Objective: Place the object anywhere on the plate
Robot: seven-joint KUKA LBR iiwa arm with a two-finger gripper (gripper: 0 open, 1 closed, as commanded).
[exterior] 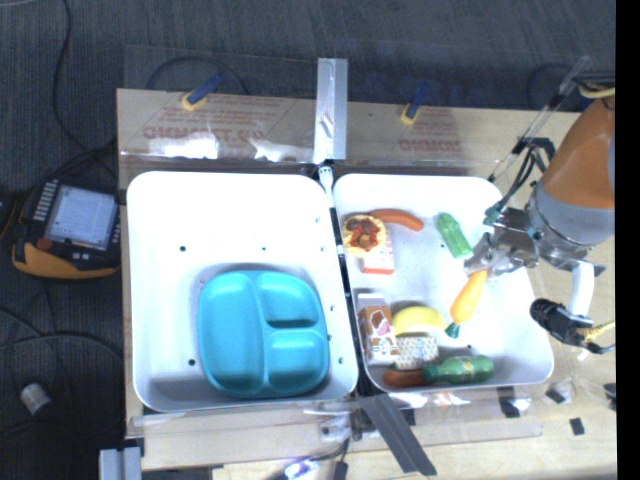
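Gripper [497,258] over right bin [520,343], at upper end of orange carrot [466,296]; fingers' state cannot tell. Carrot tilted, well apart from blue plate [262,333] in left bin [170,218]. Likely pick step. Next: confirm grip, lift, carry left across divider, release on plate.

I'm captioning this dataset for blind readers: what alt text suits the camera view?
A grey and orange robot arm's gripper hangs over the right bin with an orange toy carrot at its tip, above scattered toy foods. A blue divided plate sits in the left bin.
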